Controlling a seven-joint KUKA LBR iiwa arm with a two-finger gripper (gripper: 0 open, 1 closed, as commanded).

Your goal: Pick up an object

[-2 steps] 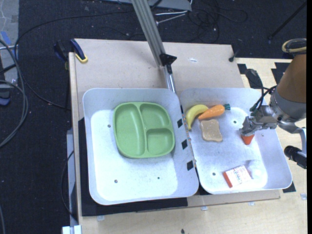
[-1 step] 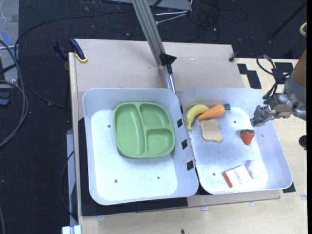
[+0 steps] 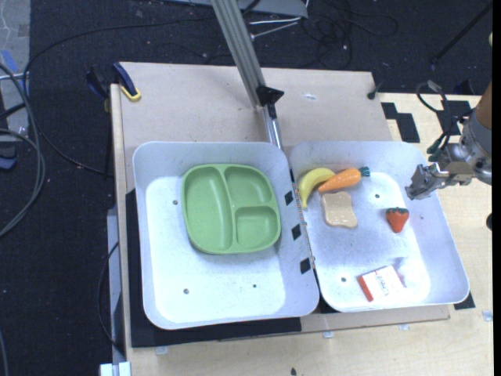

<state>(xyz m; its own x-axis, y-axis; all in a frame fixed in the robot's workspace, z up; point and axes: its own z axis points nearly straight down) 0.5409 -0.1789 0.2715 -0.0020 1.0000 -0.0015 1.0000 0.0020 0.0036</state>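
In the right bin (image 3: 438, 249) lie a yellow banana (image 3: 312, 182), an orange carrot (image 3: 341, 180), a slice of toast (image 3: 339, 209), a red strawberry (image 3: 398, 219) and a small red-and-white box (image 3: 380, 282). My gripper (image 3: 423, 182) hangs over the bin's right rim, up and to the right of the strawberry, apart from it. Nothing shows between its fingers.
The left bin (image 3: 156, 288) holds a green divided plate (image 3: 232, 207). A slanted metal pole (image 3: 239, 41) runs from the top of the view down to the gap between the bins. Black clips (image 3: 299, 233) sit along the seam between the bins.
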